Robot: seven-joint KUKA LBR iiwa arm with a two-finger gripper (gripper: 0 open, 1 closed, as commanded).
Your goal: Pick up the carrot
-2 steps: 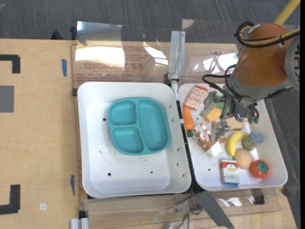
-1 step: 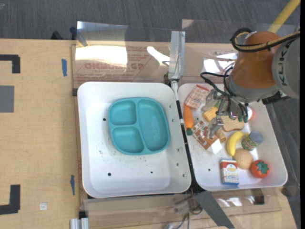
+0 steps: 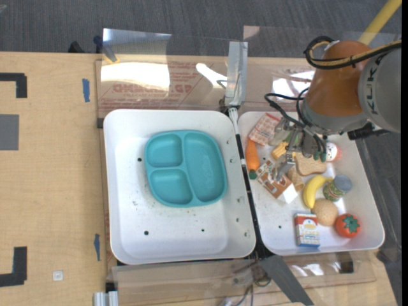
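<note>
Nothing lifted yet, by the look of it: the carrot (image 3: 252, 155) lies on the floor of the right bin (image 3: 373, 231), tight against that bin's left wall, just beside the divider between the two bins. Its long axis runs roughly up and down the frame, parallel to that wall, with the darker stalk end seeming to point away from the camera and the orange body running down toward us, though the tip itself is too small to read for sure. The gripper (image 3: 294, 150) hangs over the clutter a little to the carrot's right, above the toast slice (image 3: 309, 164) and the small packets (image 3: 275, 182), near the carrot but not on it. Whether the tool is spread or clenched, I cannot tell; cables and shadow muddle it. So the whole job looks to be ahead: line up over the carrot, come down, close, lift. Over in the left bin, the teal plate (image 3: 186, 167) sits untouched.
</note>
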